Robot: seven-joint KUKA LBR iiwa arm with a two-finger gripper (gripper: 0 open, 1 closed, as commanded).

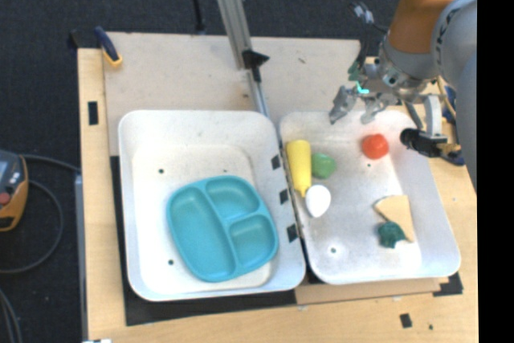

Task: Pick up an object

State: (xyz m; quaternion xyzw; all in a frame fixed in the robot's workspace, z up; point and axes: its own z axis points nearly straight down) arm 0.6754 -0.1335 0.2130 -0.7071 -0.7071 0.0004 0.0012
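Observation:
The right bin (353, 249) holds a yellow cylinder (299, 164), a green ball (324, 165), a white egg-shaped object (318, 200), a red ball (374, 145), a tan wedge (397, 213) and a dark green lump (390, 234). My gripper (356, 106) hangs over the bin's far edge, above and to the left of the red ball. Its two fingers (340, 104) are spread apart with nothing between them.
The left bin (144, 144) holds a blue divided plate (223, 226). A metal post (231, 8) rises slantwise behind the bins. A small orange and blue clamp (108, 46) sits at the bench's far left corner.

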